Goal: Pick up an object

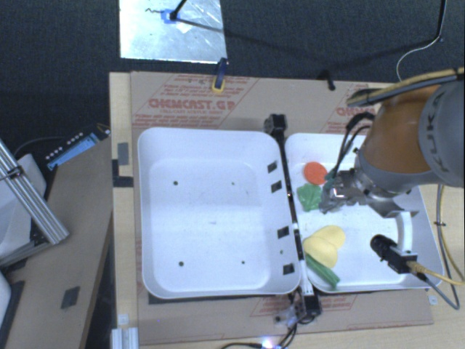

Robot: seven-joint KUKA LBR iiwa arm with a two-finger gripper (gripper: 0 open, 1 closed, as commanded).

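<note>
The gripper [328, 195] sits low in the right bin [363, 278], positioned against the green object [310, 196] for pickup; grasp state cannot be told.

We see dark carpet floor [58, 42] around the bench, a shiny metal sheet [173, 19] lying on it at top. Brown cardboard [196, 100] covers the benchtop. A tan side table [65, 224] stands left, carrying aluminium rails [29, 202].

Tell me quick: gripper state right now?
Gripper: cannot be told; it sits low in the right bin, right next to the green toy, with nothing visibly held.
</note>
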